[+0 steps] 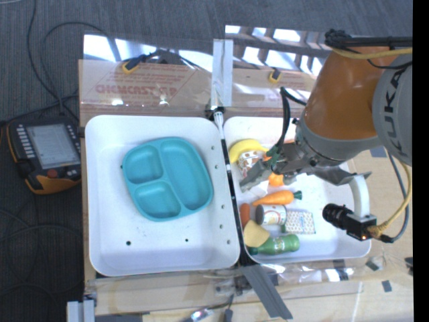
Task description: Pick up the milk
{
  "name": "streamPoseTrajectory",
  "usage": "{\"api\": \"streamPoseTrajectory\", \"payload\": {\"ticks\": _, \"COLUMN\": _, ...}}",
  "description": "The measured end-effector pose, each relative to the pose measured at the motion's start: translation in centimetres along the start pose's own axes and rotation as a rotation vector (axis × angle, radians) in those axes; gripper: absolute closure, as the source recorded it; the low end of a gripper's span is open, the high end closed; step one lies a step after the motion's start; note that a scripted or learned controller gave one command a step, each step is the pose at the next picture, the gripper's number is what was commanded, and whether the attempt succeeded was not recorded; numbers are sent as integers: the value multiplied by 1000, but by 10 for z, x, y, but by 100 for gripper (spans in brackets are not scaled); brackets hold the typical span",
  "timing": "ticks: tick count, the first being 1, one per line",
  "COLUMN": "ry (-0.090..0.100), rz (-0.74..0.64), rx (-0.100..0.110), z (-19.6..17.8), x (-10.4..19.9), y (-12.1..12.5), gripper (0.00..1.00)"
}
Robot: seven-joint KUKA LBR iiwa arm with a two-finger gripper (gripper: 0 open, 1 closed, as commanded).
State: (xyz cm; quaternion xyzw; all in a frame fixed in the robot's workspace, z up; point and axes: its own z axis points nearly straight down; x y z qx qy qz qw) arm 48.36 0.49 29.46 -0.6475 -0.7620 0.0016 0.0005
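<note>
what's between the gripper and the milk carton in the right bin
In the camera view, the carrot lies between the gripper and the milk carton.

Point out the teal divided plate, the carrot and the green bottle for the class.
Teal divided plate [167, 178]: camera view, middle of the plate.
Carrot [276, 198]: camera view, orange body.
Green bottle [278, 245]: camera view, bottle's body.

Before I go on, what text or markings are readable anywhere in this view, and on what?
"KU": large dark letters on the grey arm casing, cut off at the frame edge.
Red mirrored lettering on the clear sheet behind the bins: too faint to read.
Label on the small carton in the right bin: too small to read.
Screen of the handheld pendant: illegible.
</note>
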Motion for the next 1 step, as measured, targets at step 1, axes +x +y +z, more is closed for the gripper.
{"api": "streamPoseTrajectory", "payload": {"ticks": 1, "ry": 1, "rz": -54, "rx": 1, "z": 111, "x": -52, "y": -9, "gripper": 0}}
